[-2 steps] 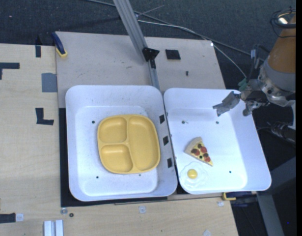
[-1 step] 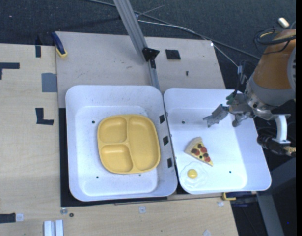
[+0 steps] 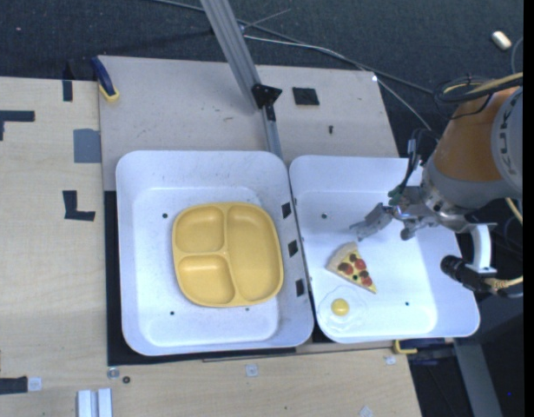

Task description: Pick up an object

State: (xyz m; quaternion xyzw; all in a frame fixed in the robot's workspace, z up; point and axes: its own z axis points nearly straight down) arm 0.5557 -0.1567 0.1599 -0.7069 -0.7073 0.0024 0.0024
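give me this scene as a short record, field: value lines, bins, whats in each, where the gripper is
left bin: holds a yellow divided plate with three compartments, lying flat near the middle
right bin: holds a toy pizza slice and a small yellow round piece
pizza slice position: centre-left of the right bin, the yellow piece just in front of it, apart from it
gripper: over the right bin, above and behind the pizza slice, nothing seen between its fingers
arm: reaches in from the right, orange band above the wrist

Single fixed camera above bench (image 3: 206,102), looking down at slant. Moderate distance, perhaps slightly nearer right side. Both white bins, left bin (image 3: 136,233) and right bin (image 3: 423,294), in frame; arm (image 3: 475,146) enters right.
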